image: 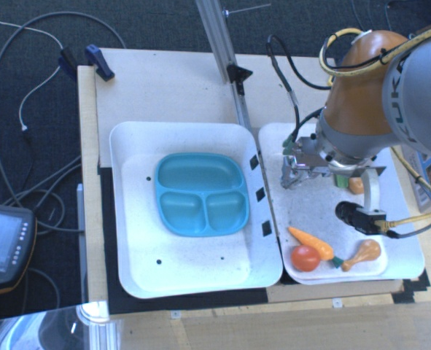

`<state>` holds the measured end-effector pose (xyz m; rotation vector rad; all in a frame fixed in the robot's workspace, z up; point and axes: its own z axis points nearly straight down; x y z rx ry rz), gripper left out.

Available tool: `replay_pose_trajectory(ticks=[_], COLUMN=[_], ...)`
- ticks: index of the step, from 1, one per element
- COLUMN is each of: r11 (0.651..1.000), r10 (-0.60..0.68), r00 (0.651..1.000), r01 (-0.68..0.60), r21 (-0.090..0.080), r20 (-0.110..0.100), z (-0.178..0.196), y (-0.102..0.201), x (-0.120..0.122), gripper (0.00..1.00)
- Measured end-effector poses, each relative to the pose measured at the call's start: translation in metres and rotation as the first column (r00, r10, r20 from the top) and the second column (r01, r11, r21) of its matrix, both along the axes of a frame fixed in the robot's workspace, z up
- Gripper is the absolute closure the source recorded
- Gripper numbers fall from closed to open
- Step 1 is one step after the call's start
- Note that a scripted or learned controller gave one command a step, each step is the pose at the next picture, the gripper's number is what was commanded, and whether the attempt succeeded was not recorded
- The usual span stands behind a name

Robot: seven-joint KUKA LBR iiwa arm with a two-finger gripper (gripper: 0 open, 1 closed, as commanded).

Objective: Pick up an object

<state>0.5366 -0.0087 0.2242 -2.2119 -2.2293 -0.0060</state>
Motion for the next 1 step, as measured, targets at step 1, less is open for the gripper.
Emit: replay_pose_trajectory(ticks=[1], r11=[1.0], r10=[0.0], r00=[1.0], r01=[0.0], r21=[0.0], r20=[-0.002], z=[0.0036], y=[0.0652], x=[-0.004], gripper=[1.0])
